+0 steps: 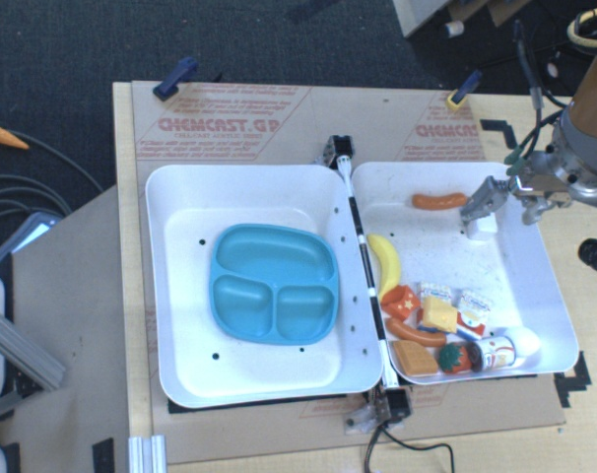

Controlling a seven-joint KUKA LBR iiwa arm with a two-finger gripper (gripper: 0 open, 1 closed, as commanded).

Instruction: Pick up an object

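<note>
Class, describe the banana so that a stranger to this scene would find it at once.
Start at the right-hand shallow white bin. Along its left wall, beside the divider, lies a curved yellow plastic banana. Unlike the heaped toy food below it, it lies apart, plain yellow.

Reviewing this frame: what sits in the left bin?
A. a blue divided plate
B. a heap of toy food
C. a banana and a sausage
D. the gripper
A: the blue divided plate lies alone in the left bin, while the banana, the sausage and the gripper are over in the right bin.
</note>
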